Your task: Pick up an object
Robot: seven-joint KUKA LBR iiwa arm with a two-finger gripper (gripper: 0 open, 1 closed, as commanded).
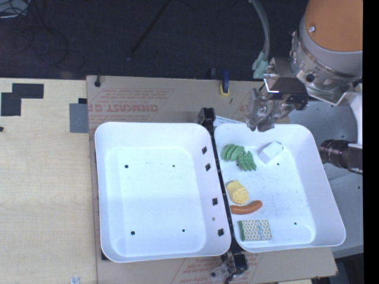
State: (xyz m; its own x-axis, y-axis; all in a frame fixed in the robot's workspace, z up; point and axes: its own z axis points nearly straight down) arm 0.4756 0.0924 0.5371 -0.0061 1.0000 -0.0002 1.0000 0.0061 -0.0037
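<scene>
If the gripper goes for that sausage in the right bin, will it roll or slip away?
Probably some risk of both. The sausage is a slim rounded cylinder lying flat on the smooth floor of the right bin, so a sideways nudge may roll it. Its glossy skin suggests a slippery grip. The corn piece lies close beside it and could be bumped.

Two bins sit side by side in the lower half of the frame. The left bin [112, 158] fills the lower centre, and the right bin [323, 218] touches its right edge.

In the right bin:
- A pea pod [238, 157] lies at upper left.
- A small block [271, 152] lies just right of the pod.
- A corn piece [237, 191] lies below the pod.
- A sausage [246, 207] lies just under the corn.
- A flat packet [256, 230] lies lowest.

The gripper [260, 122] hangs over the bin's upper edge.
</scene>
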